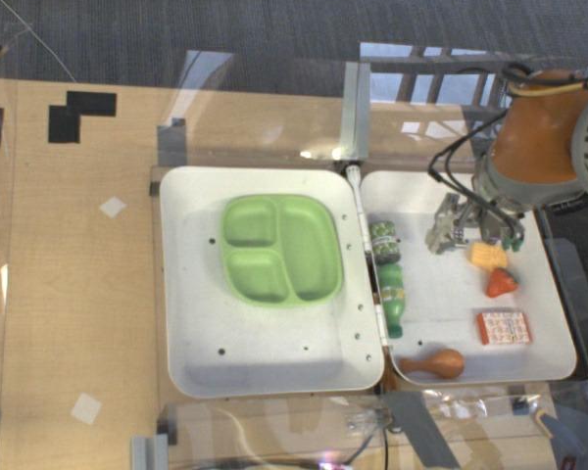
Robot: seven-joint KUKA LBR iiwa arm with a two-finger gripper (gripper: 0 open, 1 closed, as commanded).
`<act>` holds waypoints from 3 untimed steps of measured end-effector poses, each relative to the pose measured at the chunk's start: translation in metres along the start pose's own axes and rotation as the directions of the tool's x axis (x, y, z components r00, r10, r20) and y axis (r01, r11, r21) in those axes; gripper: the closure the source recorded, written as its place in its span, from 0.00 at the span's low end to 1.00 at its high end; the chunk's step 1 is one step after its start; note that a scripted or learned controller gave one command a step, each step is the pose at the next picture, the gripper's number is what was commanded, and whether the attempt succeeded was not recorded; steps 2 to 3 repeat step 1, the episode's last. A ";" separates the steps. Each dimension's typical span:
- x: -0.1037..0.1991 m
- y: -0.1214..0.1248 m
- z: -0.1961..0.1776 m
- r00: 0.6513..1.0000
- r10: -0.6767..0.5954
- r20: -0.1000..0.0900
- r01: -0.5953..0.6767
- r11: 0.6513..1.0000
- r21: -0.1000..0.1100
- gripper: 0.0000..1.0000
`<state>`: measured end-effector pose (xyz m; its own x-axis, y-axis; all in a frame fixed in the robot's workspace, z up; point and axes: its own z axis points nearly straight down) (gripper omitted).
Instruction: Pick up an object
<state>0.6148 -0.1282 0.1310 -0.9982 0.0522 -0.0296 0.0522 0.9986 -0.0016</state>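
Down at the near edge of the right bin point(559, 360) sits a brown pear-shaped thing point(436, 363), tucked close to the front wall, and a little further back there's a small red-and-white box point(502, 327) lying flat. Going deeper, a red strawberry-looking piece point(502, 283) sits just beside a yellow chunk point(488, 256), and those two are near enough to each other that a sloppy grab could knock one while going for the other. Along the divider lies a green bottle point(390, 300) with a dark can-like item point(383, 239) right behind it, both hugging the wall. Left bin point(191, 360) just has a green divided plate point(279, 249) in the middle. Furthest back on the right, the gripper point(467, 229) hangs over the far part of the right bin, close beside the yellow chunk, with the orange band of the arm point(534, 135) above it. Honestly can't tell whether the grasping end is apart or together, it's a grey tangle from this angle, and nothing is visibly caught in it. So the pick looks not yet done. Best bet seems to be the yellow chunk since it's nearest: come straight down centred on it, approach from the side away from the strawberry piece, and avoid the stuff against the divider, where the wall would likely block one side.
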 end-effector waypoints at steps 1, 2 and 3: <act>0.025 -0.017 -0.075 0.961 0.278 -0.015 -0.278 0.961 0.005 1.00; 0.025 -0.017 -0.075 0.961 0.278 -0.015 -0.278 0.961 0.005 1.00; 0.025 -0.017 -0.075 0.961 0.278 -0.015 -0.278 0.961 0.005 1.00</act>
